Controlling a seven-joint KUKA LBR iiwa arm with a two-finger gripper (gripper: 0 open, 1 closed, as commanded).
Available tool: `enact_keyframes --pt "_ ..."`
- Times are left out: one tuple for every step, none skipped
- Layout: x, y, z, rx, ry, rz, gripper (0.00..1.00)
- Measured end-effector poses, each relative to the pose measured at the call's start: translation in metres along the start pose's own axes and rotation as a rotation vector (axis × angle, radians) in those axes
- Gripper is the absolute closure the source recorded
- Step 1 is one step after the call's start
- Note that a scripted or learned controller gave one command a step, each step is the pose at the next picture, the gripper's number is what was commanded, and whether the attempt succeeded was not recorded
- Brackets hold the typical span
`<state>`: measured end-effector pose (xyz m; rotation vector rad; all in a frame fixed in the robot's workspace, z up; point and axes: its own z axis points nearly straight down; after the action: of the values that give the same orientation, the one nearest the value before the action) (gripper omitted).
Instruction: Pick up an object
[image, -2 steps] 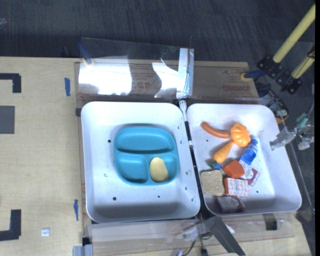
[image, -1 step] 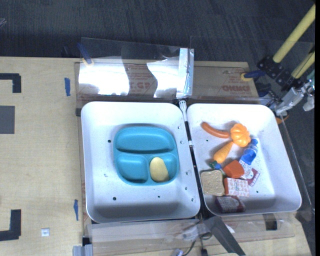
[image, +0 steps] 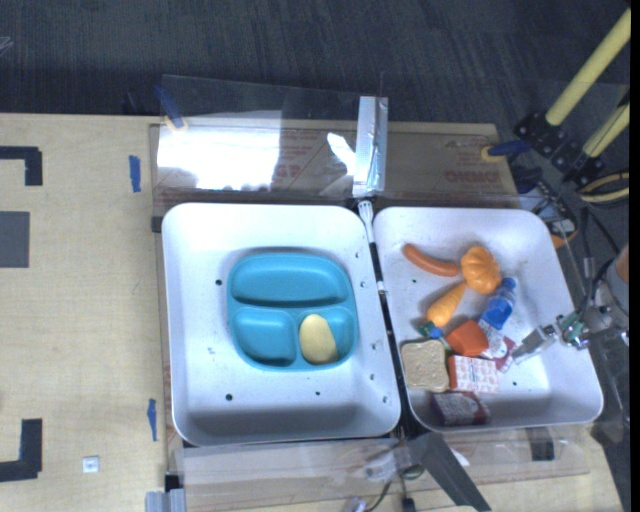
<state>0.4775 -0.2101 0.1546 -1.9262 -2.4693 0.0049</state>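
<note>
We see the gripper (image: 545, 337) at the right bin's (image: 575, 395) right edge (whether parted or together, we cannot tell), with the blue bottle (image: 498, 305) just to its left in view.

Arm at right edge: the grey robot arm (image: 612, 320) is cut off by the frame's right side.
Gripper tip: the small two-finger gripper (image: 549, 334) is too small for its fingers to be judged.
Packet print: the lettering on the red-and-white flat packet (image: 481, 373) cannot be read.
Dark item: the dark brown block (image: 458, 407) at the right white bin's near rim is too blurred to be identified.
</note>
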Motion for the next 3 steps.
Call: enact_keyframes --pt "0.026 0.098 0.067 -0.018 -0.012 -0.092 0.0" --pt "0.026 0.112 0.068 -0.015 -0.007 0.177 0.0" --pt "0.023 0.122 0.067 -0.009 -0.007 0.054 0.0"
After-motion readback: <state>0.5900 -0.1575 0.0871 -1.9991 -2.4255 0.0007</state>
